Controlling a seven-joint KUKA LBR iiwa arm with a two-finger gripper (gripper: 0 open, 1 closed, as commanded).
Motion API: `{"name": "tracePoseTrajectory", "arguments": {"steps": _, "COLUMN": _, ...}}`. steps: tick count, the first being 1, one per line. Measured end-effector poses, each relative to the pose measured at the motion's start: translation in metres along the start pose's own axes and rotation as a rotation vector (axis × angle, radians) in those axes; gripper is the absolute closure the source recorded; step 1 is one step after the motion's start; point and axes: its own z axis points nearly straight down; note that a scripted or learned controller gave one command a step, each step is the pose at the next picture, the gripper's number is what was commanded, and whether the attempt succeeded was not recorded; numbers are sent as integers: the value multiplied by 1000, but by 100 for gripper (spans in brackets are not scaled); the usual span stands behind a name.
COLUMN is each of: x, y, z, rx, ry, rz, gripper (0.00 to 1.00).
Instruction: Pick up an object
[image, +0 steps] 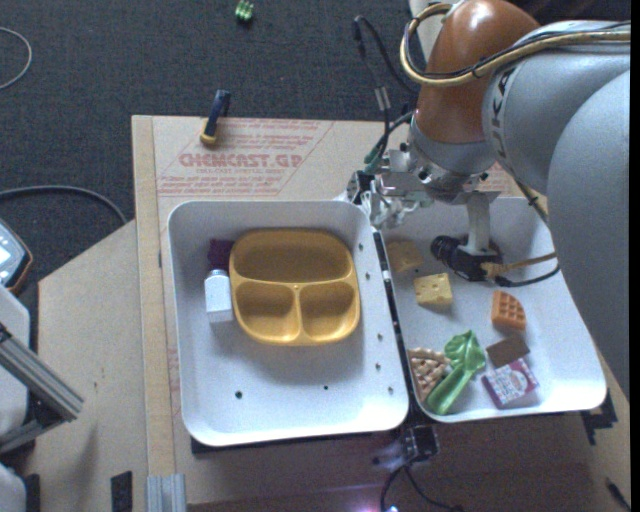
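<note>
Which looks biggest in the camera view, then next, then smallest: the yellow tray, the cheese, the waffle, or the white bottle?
1. Yellow tray, by far the biggest.
2. White bottle.
3. Cheese and waffle look about the same, so I won't rank them.

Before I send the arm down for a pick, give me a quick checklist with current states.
1. Gripper over the right bin: not ok, it hangs over the divide at the bins' back edge.
2. Fingers open: cannot tell.
3. Gripper free of any load: cannot tell.
4. Targets reachable: ok, cheese wedge and waffle lie apart in the right bin.
5. Cluttered corner: not ok, green leaf overlaps the nut piece.
6. Yellow tray sits flat in the left bin: ok.
</note>
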Motion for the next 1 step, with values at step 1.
{"name": "tracePoseTrajectory", "arguments": {"steps": 1, "x": 29, "y": 23, "z": -15, "rx": -2, "ry": 0, "rz": 2, "gripper": 100}}
